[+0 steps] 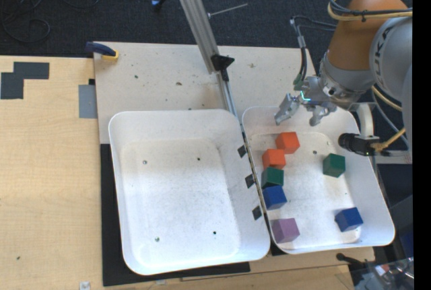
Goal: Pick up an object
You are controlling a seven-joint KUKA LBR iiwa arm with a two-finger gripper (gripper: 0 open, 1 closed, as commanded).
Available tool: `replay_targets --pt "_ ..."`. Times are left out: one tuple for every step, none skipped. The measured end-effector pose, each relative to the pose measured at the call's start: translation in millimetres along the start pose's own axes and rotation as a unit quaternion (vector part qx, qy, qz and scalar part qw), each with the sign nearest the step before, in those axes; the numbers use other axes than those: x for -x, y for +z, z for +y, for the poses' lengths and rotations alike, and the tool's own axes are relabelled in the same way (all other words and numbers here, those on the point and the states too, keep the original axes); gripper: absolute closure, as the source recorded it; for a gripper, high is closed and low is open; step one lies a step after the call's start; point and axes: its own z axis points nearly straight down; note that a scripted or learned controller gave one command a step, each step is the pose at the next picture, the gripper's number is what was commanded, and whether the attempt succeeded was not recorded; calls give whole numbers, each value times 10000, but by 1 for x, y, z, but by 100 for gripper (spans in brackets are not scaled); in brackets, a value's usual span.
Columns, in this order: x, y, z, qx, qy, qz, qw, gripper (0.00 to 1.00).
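Note:
My gripper (301, 114) hangs over the back edge of the right bin (377, 204), fingers spread open with nothing between them. Just below it lies an orange cube (288, 142). A second orange cube (273, 159) sits in front of that one, followed by a dark green cube (273, 177) and a blue cube (274, 196) in a row along the bin's left wall. A purple cube (285, 229) rests at the front left. Another green cube (333, 165) and another blue cube (349, 218) lie on the right side.
The left bin (128, 147) stands beside the right one, with black clips (250, 179) along the shared wall. A slanted aluminium bar (199, 19) rises behind the bins. A blue and yellow clamp (102, 50) sits at the bench's back left corner.

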Motion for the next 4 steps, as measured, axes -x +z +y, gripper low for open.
replay_targets --pt "0 -3 1 22 -7 -6 10000 0" --pt "9 51 -3 22 8 -8 10000 0" --pt "9 95 -2 -2 14 -4 10000 0" --pt "8 113 -1 33 16 -18 10000 0"
